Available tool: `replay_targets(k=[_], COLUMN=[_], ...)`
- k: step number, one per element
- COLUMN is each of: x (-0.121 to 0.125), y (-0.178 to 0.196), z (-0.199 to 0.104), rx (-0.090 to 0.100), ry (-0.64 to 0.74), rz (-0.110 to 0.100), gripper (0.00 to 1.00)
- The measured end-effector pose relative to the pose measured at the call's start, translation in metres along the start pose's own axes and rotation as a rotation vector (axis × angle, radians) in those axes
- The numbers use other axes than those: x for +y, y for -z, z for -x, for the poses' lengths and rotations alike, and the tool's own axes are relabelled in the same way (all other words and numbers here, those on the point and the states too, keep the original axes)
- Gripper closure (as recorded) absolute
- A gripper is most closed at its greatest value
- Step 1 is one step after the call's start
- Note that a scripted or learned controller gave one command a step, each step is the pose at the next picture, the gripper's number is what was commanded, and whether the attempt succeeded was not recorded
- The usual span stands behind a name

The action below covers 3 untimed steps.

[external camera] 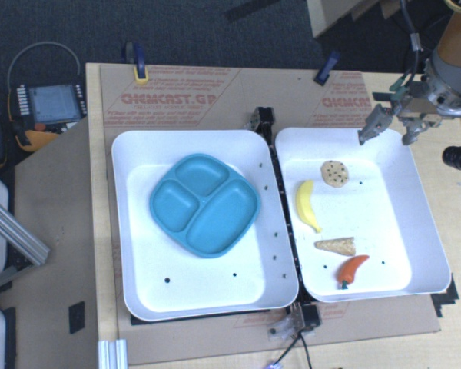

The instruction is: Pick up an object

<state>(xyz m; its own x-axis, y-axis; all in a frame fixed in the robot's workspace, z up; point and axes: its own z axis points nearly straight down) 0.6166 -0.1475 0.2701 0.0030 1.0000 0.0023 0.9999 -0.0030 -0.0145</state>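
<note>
Brown cardboard bench (215, 91), 2 glossy white bins, divided blue plate (205, 204), curved banana (307, 205)

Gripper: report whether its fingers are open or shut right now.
Open. The gripper hangs over the right bin's top edge with its two fingers spread apart and nothing between them.

We see our arm (453, 60) entering from the far right of the scene, its grey wrist tilted down and toward the left. Our gripper (390, 129) hangs at the far right, its two fingers (371, 127) spread well apart with nothing between them. One finger points down to the left, the other sits further right.
</note>
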Motion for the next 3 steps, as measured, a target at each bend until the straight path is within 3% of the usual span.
replay_targets(k=[1,3], x=[0.002,0.008], y=[0.008,-0.076], z=[-0.001,0.005], rx=[-0.002,-0.002], ry=[0.003,0.003], rz=[0.014,0.012], gripper=[0.0,0.0])
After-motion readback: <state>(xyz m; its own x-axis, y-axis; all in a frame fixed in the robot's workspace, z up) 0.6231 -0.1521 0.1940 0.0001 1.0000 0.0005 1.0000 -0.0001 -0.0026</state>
